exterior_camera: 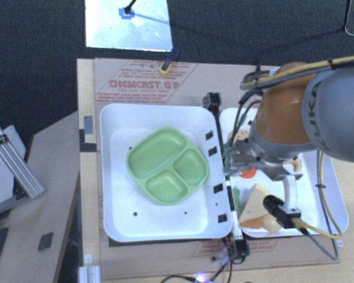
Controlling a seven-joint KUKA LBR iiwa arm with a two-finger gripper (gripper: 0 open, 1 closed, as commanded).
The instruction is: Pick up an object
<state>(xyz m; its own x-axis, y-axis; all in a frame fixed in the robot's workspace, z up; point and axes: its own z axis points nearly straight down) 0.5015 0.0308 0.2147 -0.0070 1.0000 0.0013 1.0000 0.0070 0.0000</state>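
My gripper (241,163) reaches down into the left part of the right bin (340,212), mostly hidden under the grey and orange wrist. Just beside it a small red-orange object (248,172) peeks out. A pale yellow wedge with a tan crust (258,206) lies at the bin's front, and a thin green piece (236,197) sits along the bin's left wall. A speckled beige object (242,135) shows at the back of that bin, behind the cables. I see nothing between the fingers.
The left bin (119,217) holds a green divided plate (167,165) in its middle. A divider with black clips (219,175) separates the two bins. The arm covers most of the right bin. A shiny square sheet (128,16) lies beyond the bench.
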